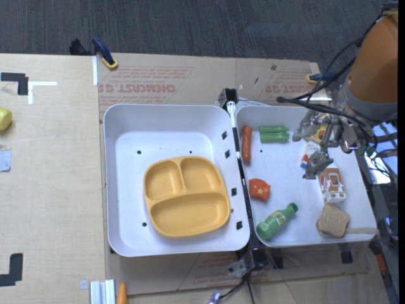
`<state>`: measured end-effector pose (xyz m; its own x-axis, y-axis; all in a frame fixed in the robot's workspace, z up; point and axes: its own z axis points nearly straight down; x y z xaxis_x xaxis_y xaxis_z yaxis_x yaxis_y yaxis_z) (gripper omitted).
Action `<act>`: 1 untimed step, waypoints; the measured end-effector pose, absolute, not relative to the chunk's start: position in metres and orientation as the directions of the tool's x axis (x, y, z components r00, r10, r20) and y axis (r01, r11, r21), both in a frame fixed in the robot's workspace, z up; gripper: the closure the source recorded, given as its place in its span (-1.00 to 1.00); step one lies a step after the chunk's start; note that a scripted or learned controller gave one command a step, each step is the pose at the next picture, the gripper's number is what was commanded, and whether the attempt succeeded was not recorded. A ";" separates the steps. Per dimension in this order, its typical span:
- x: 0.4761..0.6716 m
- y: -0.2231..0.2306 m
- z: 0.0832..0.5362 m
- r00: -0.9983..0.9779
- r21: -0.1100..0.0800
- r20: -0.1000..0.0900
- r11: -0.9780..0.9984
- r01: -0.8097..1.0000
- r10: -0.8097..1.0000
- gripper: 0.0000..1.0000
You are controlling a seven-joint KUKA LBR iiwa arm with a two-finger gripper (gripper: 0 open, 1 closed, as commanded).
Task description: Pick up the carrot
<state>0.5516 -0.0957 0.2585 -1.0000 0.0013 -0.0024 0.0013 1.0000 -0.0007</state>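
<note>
The carrot (pixel 246 143) is a slim orange stick lying lengthwise at the left wall of the right bin (pixel 297 239), near the back. My gripper (pixel 316 163) hangs over the right half of that bin, well to the right of the carrot and apart from it. Nothing shows between its tips. The arm's orange band (pixel 376 56) rises above it at the right edge.
Sharing the right bin are a green pepper-like item (pixel 273 133), a red-orange piece (pixel 259 189), a green bottle (pixel 276 221), a bread slice (pixel 333 220) and a small carton (pixel 331 185). The left bin (pixel 120 170) holds a yellow divided plate (pixel 186 195).
</note>
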 end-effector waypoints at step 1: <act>0.637 -0.156 0.168 -0.998 0.000 -0.004 0.998 0.070 0.070 -1.00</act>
<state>0.6366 -0.1555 0.1680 -0.9975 0.0700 -0.0044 0.0700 0.9975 -0.0001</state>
